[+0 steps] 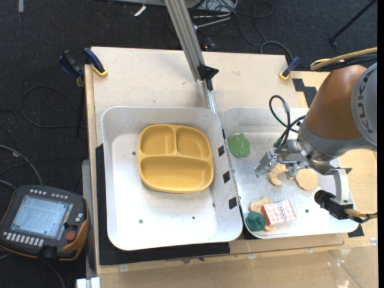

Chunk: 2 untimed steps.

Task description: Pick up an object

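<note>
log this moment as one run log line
arm: over right bin | gripper: low, by tan pieces | grasp: unclear | left bin: yellow divided plate

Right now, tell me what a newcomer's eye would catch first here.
The yellow three-compartment plastic tray sits alone in the left white bin. In the right white bin, the grey arm's gripper hangs low among small items: a green lump, tan pieces and a red-and-white box.

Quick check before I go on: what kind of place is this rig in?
Most likely a robotics lab: a teach pendant lies on dark carpet, loose cables trail behind the bench, and the right bin holds toy-like practice items.
</note>
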Available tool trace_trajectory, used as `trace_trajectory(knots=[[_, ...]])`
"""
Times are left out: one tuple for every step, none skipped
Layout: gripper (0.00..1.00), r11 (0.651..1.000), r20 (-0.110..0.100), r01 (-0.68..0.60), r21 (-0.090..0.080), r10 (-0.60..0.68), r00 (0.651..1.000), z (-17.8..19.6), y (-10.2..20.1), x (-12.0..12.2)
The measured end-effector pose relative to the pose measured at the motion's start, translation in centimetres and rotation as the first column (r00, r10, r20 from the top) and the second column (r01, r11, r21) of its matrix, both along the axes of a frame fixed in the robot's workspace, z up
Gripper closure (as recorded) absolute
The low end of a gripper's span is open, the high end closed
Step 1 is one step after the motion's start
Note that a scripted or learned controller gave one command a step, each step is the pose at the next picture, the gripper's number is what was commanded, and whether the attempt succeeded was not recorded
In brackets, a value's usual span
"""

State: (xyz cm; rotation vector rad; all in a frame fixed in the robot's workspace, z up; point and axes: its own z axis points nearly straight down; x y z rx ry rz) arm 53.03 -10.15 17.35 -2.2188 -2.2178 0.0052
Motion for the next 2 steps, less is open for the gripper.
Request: trace_trajectory(knots=[[0.0,1.0,-0.002,0.0,0.001,0.0,1.0,-6.2,0.5,-0.6],[0.0,1.0,0.006,0.0,-0.001,0.0,1.0,-7.8,0.6,-0.5]])
